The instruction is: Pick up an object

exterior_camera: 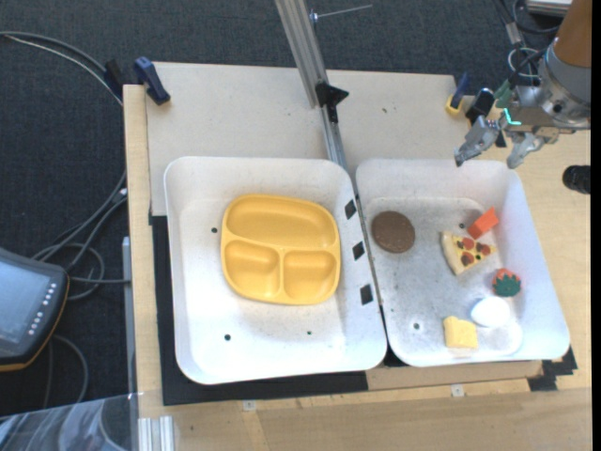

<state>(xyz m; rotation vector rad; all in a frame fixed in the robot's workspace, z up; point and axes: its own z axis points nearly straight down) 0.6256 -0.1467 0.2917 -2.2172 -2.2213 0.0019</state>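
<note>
The gripper hangs above the far right corner of the right bin, its two fingers spread apart with nothing between them — one finger on the bin's inner side, the other nearer the bin's right wall. The grey arm enters from the upper right. Inside the right bin, all below the gripper, lie the small objects: a brown round disc close to the bin's left wall, an orange piece nearest the gripper, and just beside it a pizza-slice toy with red dots. Further toward the bin's near edge sit a strawberry-like red and green piece, a white rounded object and a yellow block — the last two close together. None of these touches the gripper. The left bin, sharing a wall with the right bin, holds a yellow divided tray lying flat near its middle.
</note>
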